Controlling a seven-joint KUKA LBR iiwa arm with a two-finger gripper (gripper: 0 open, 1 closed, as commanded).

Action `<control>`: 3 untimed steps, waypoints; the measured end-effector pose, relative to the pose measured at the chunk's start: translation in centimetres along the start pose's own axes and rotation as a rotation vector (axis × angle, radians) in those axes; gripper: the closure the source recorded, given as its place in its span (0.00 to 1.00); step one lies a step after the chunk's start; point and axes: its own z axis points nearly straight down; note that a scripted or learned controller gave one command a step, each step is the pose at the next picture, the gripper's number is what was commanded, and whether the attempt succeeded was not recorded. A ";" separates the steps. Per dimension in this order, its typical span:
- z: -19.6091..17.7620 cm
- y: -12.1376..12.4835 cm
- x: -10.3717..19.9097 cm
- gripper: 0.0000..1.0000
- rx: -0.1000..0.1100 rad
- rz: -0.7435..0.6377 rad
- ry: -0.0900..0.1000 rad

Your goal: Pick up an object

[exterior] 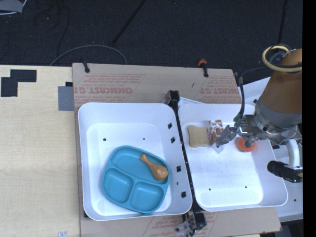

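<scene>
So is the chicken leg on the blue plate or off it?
On it. The chicken leg lies in the blue plate's biggest section, in the left bin.

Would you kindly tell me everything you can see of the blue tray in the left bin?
The blue tray is a rounded, divided plate that looks like smooth plastic, with one large compartment on its upper side and smaller ones below. It lies flat and right way up on the floor of the left bin, toward the bin's near right part. A tan toy drumstick rests in its upper right area.

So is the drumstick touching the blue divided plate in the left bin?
Touching. The camera view shows the drumstick lying on the blue plate, across its upper right compartment, with no gap between them.
</scene>
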 end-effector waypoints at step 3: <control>15.1 -0.4 1.5 0.00 0.000 0.001 0.000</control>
